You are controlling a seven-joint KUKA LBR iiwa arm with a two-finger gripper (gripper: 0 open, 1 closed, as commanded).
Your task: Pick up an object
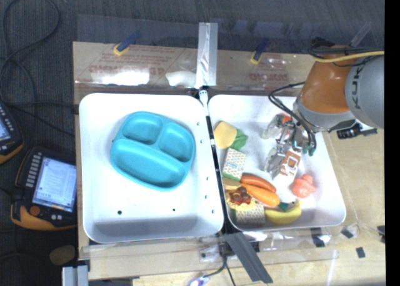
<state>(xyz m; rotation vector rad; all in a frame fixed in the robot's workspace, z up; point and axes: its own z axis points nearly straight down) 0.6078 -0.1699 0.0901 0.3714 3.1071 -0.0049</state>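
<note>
My gripper (279,153) hangs over the middle of the right bin (325,153), fingers pointing down and spread apart with nothing between them. Just to its right and lower lies a small pink-red toy (303,185). Along the bin's left and front lie a yellow-green piece (227,134), a patterned box (234,162), two orange carrots (259,188), a brown item (239,197) and a banana (283,213).
The left bin (100,203) holds a blue divided plate (152,148). A ridge (209,153) separates the two bins. The arm's orange band (325,88) sits over the right bin's far right corner. A handheld pendant (47,185) lies left of the bench.
</note>
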